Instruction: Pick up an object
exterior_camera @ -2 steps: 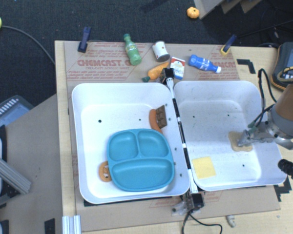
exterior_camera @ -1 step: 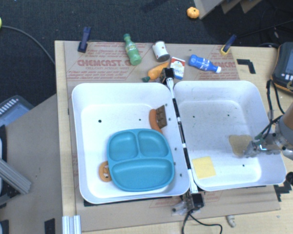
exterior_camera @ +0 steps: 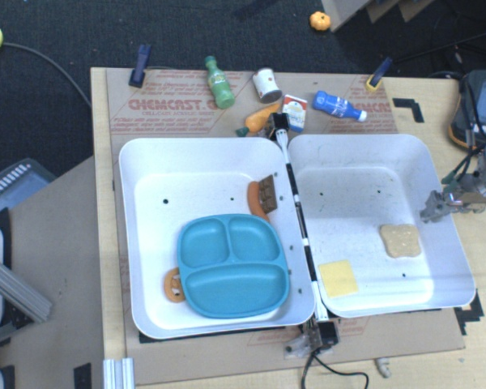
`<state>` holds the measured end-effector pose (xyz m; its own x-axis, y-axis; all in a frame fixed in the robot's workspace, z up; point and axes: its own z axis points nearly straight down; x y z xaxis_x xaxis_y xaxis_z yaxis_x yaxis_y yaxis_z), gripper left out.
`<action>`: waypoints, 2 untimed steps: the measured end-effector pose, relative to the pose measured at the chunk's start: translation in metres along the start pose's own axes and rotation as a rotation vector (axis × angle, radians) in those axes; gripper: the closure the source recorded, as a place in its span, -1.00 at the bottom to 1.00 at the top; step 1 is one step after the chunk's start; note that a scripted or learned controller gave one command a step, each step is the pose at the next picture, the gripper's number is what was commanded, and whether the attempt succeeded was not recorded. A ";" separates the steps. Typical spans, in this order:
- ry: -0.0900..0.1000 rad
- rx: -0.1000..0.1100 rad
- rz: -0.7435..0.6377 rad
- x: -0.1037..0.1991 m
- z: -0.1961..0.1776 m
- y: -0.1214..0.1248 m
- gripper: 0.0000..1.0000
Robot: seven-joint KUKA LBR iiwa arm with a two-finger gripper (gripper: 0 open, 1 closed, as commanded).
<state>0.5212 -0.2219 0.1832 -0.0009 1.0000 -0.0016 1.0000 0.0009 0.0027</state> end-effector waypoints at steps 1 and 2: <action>0.002 -0.001 -0.002 0.074 -0.055 0.057 1.00; 0.002 0.004 0.001 0.099 -0.040 0.011 1.00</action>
<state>0.5322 -0.1228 0.2230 -0.0001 1.0000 0.0007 1.0000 0.0001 -0.0017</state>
